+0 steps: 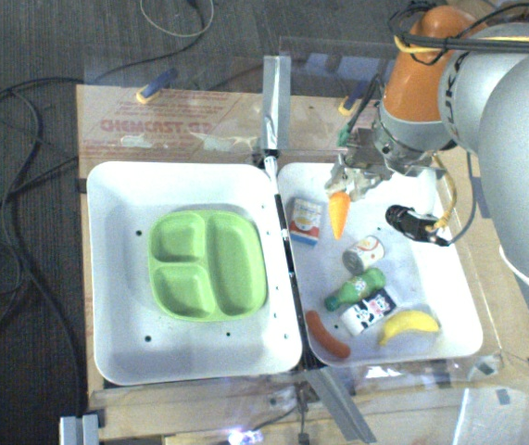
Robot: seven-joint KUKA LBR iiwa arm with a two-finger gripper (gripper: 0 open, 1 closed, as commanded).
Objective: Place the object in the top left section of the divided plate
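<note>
Gripper (349, 182) is over the upper part of the right bin (449, 290), arm coming in from the right, and the carrot (338, 213) hangs point-down with its top up between the fingers, so the jaws look pinched on the carrot's thick end; contact itself is partly hidden by the fingers, so treat the hold as probable, not certain. Carrot sits beside the small carton (306, 221), above the can (366, 252), well apart from the green bottle (357, 289), banana (409, 325) and sausage (327, 334) lower down. Target is the plate (210, 263) in the left bin (125, 341), and its top left section looks bare. Handling guess: a toy carrot, so light, rigid, smooth plastic, tapered. The taper is the problem, since a squeeze anywhere down the cone tends to push it out of the jaws, and a grip this near the top lets it swing like a pendulum during the traverse. Best hold is across the widest part just below the top, fingers square to the long axis. Not fragile, so firm closing force is fine. Next move needs a lift clear of the divider (278, 193) between the bins, then a carry left and a low release so it doesn't roll into the neighbouring section
</note>
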